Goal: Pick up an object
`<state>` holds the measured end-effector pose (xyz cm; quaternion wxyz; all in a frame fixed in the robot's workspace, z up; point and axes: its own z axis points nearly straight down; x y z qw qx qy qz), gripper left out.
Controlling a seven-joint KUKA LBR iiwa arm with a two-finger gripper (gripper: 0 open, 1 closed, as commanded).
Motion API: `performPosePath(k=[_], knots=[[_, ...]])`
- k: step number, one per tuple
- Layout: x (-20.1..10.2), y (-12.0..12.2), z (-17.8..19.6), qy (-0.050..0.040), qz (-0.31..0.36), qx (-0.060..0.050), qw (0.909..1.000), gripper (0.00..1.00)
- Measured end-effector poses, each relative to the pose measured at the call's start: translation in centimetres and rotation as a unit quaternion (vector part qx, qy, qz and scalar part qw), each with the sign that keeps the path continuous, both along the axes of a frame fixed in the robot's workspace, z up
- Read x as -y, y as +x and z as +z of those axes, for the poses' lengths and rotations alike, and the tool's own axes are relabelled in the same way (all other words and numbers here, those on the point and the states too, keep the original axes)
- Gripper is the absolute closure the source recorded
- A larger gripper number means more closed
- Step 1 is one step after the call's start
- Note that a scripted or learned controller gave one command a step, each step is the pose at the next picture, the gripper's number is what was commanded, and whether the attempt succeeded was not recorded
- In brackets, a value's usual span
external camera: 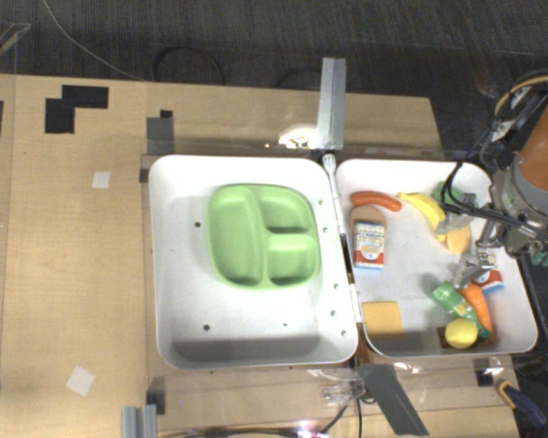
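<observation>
The gripper (pixel 475 267) is lowered into the right bin (pixel 411 290) just above the carrot (pixel 478 304) near its right wall, whether anything is clamped cannot be told, and a firm closing is judged needed next

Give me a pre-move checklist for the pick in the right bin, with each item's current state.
1. Gripper is over the right bin: ok.
2. A target lies close below it, the carrot beside the green item: ok.
3. Nothing yet held between the fingers: cannot tell.
4. Target stands apart from its neighbours: not ok, the carrot, green item and lemon are bunched in the near right corner.
5. Other items lie away from the gripper, the banana and the bottle: ok.
6. Green tray lies in the left bin, out of the way: ok.
</observation>
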<state>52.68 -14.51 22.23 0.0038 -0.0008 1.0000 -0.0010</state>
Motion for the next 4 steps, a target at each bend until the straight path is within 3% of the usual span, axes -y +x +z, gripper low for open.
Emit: performPosePath(k=[1,2,3,4], knots=[[3.3,-2.8,-10.8,0.0013,-0.015,-0.004,0.9999,0.00],[0.1,2.3,-13.2,-0.0002,-0.010,0.005,0.9999,0.00],[-0.6,-0.2,-13.1,-0.0010,-0.005,0.006,1.0000,0.00],[-0.6,0.4,-11.7,-0.0027,-0.001,0.015,0.9999,1.00]])
